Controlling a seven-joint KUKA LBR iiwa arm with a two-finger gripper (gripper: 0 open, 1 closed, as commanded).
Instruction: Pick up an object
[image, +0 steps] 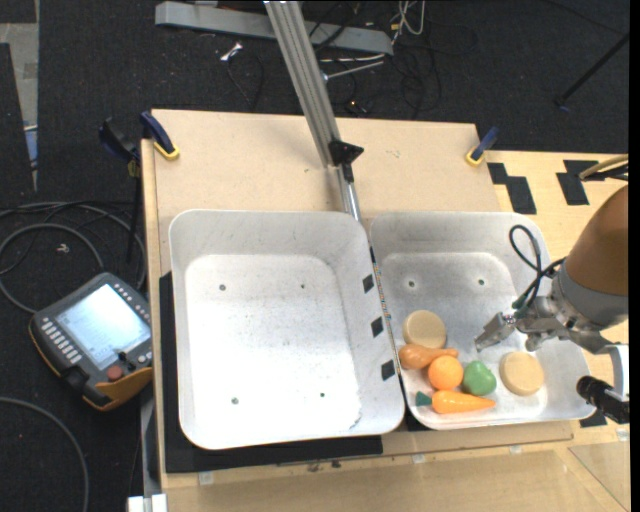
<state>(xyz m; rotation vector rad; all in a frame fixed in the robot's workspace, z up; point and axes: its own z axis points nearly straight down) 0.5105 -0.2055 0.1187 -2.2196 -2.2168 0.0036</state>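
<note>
Toy carrot (462, 402) nearest, long axis left-right; gripper (500, 330) up-right of it, fingers apart, gripping nothing; tan disc (522, 372) just below gripper.

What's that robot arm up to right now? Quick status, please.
Hand low in the right bin, nothing seen in it. Toy food clustered at the bin's near side: orange ball, green piece, carrot, two tan discs. Nothing blocking.

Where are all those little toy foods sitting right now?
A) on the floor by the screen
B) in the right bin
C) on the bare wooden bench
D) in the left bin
B: the carrot, orange ball, green piece and two pale discs all lie together in the right bin.
</note>
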